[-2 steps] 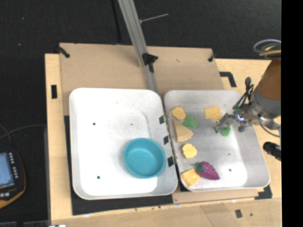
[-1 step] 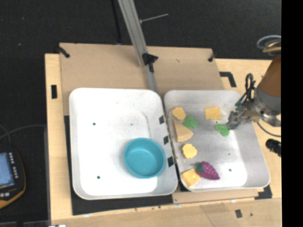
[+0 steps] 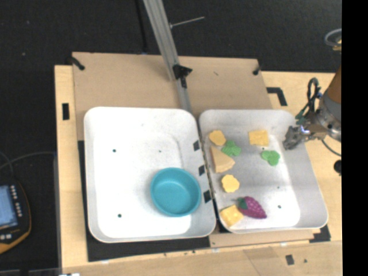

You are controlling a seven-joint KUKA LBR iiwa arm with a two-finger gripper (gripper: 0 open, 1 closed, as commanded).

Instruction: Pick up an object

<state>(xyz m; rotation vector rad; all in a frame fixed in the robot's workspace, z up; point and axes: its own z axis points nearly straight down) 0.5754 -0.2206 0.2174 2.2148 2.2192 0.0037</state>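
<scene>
The right bin (image 3: pixel 299 180) holds small toy foods: a yellow piece (image 3: pixel 217 137), a green piece (image 3: pixel 232 149), a tan wedge (image 3: pixel 222 161), a yellow square (image 3: pixel 259 137), a green piece (image 3: pixel 271 157), a yellow piece (image 3: pixel 230 183), a purple grape bunch (image 3: pixel 252 207) and a yellow block (image 3: pixel 231 215). My gripper (image 3: pixel 292 137) hangs over the bin's upper right edge, to the right of the yellow square and above the green piece. Nothing shows between its tips.
The left bin (image 3: pixel 123 137) holds a blue bowl (image 3: pixel 174 191) near its lower right. A grey metal pole (image 3: pixel 165 45) slants down to the gap between the bins. A handheld controller (image 3: pixel 11 209) lies at the far left.
</scene>
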